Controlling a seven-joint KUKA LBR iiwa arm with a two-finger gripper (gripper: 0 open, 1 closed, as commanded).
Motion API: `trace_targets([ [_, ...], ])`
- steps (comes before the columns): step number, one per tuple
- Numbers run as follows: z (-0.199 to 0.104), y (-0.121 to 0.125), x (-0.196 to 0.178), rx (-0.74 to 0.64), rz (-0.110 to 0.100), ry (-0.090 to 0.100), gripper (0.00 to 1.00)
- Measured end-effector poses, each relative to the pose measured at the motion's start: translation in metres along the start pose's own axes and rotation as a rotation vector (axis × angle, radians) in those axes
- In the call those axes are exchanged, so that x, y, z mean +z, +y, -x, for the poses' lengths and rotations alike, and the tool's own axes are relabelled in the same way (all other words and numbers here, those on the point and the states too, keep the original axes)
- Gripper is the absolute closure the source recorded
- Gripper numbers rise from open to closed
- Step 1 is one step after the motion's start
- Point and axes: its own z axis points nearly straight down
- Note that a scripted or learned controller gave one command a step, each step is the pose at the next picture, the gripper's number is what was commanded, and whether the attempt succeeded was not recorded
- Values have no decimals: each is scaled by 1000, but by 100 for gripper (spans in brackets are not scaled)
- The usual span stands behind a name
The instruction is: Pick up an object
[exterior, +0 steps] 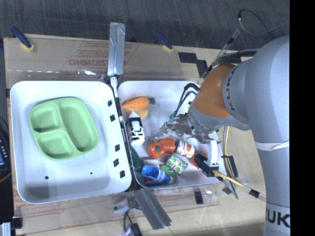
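Your gripper (173,128) hovers right of centre above the red tomato-like object (162,147); whether it grasps anything cannot be told.

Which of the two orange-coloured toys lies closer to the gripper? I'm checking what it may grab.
The round orange-red tomato-like toy, just beside the gripper among the clutter. The orange carrot-shaped toy lies apart, near the bin's upper left.

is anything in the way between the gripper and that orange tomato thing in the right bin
Nothing visible stands between them. The gripper sits just above the orange-red tomato in the right bin. A green packet and a blue item crowd its lower side, away from the gripper.
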Motion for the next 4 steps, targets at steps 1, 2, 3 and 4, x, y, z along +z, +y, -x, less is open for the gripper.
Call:
trace_targets([
  [1, -5, -70, 0, 62, 4, 1, 0],
  [2, -5, -69, -10, 57, 5, 0, 100],
  [3, 2, -54, -65, -127, 2, 1, 100],
  [4, -12, -23, -116, -194, 2, 0, 100],
])
